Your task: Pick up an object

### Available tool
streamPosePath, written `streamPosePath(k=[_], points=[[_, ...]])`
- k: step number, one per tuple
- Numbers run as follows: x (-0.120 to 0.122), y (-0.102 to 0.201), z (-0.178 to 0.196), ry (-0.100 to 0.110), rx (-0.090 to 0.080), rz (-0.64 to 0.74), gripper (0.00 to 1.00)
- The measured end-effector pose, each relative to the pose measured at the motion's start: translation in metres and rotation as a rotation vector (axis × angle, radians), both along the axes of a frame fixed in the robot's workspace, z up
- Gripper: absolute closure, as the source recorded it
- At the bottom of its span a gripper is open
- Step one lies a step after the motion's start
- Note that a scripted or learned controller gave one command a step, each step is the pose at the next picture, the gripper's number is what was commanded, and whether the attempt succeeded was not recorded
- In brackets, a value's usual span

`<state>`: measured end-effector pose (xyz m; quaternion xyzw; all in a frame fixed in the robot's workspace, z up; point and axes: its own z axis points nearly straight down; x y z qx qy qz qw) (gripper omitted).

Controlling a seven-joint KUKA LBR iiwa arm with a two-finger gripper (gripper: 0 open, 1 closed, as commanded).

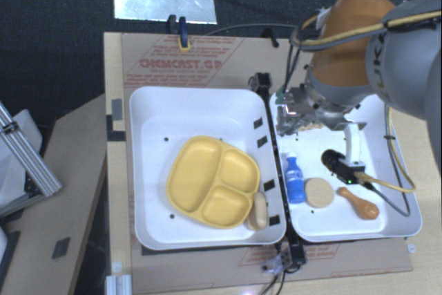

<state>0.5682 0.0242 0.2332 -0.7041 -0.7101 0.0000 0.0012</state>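
Note:
My gripper (293, 118) hangs over the back left corner of the right bin (400, 217), close to the wall between the two bins. Nearer the front of that bin a small blue bottle (294, 179) lies next to the dividing wall, a little below the gripper and apart from it. A round tan disc (320, 193) rests just right of the bottle. A brown wooden piece with a rounded end (358, 202) lies right of the disc. Nothing shows between the gripper and these things.
The left bin (155, 121) holds a yellow compartment plate (213, 180) with a pale beige lump (258, 210) against its front right corner. The grey and orange arm (373, 38) covers the back of the right bin. Cardboard lies behind the bins.

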Motion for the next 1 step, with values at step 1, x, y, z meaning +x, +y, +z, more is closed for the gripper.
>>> streamPosePath(k=[1], points=[[-0.0189,0.0489,-0.0107,0.0,0.001,0.001,1.0]])
